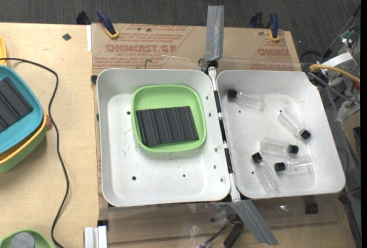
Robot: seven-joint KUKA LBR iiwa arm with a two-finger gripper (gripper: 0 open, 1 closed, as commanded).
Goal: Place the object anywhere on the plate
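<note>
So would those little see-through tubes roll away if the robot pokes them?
Probably. The clear vials lie on their sides in the right bin and look round, so a sideways nudge could set them rolling. They look empty and thin-walled, so they are likely light. Their smooth plastic may be slippery to pinch.

Thin yellow cable, loosely curved.

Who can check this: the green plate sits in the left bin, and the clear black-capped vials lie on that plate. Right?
Not quite. The camera view shows the vials lying loose in the right bin, not on the green plate. The plate does sit in the left bin.
</note>
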